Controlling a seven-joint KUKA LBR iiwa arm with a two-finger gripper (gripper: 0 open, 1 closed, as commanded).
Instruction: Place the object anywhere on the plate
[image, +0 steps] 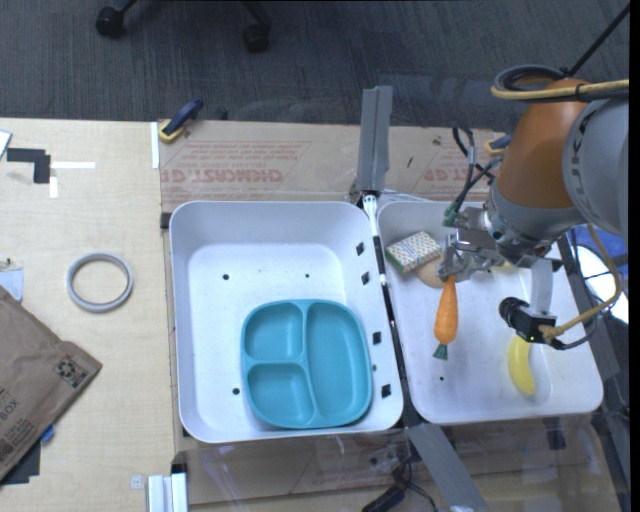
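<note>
- Gripper (458, 268) — over the right bin (570, 400), fingers closed on the carrot (446, 314) top.
- Carrot hangs upright directly below the fingers.
- Plate (304, 363) — left bin (200, 300), well apart from the carrot.

This looks like a robotics lab or workshop. A grey industrial robot arm with an orange band (545, 150) reaches over two shallow white plastic bins (190, 300) on a pale wooden bench (80, 200). A roll of clear tape (100, 281), a brown cardboard box (35, 380), printed cardboard sheeting (260, 160) and loose cables (575, 320) lie about, above grey carpet (350, 50) with office-chair castors (115, 18).
</note>
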